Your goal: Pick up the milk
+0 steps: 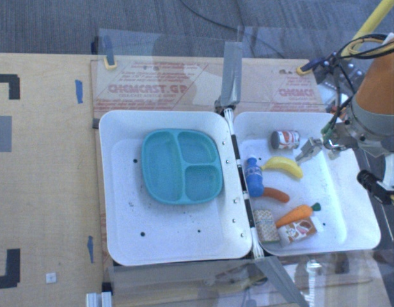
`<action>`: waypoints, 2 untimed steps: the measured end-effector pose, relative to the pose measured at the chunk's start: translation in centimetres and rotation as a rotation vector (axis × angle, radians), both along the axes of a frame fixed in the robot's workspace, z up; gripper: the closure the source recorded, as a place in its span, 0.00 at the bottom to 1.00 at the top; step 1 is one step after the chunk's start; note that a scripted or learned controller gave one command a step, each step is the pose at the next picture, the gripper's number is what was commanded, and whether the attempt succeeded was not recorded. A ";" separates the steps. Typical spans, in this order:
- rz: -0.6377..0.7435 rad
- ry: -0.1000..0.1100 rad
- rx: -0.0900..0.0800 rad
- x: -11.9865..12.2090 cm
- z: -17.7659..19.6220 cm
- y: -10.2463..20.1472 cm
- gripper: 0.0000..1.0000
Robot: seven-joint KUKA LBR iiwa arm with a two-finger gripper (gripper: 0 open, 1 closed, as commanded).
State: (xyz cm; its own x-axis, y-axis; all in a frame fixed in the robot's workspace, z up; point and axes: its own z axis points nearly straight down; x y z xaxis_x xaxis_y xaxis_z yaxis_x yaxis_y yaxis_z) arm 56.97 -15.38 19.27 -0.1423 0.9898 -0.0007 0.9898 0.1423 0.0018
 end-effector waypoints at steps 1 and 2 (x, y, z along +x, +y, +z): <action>0.054 -0.008 -0.002 1.9 -10.4 1.0 0.00; 0.051 -0.012 0.000 2.0 -9.2 0.9 1.00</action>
State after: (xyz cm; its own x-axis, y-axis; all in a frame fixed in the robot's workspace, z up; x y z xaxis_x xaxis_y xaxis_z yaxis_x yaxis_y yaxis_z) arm 59.02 -14.50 10.03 -0.1928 0.9812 -0.0032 0.9811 0.1928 0.0137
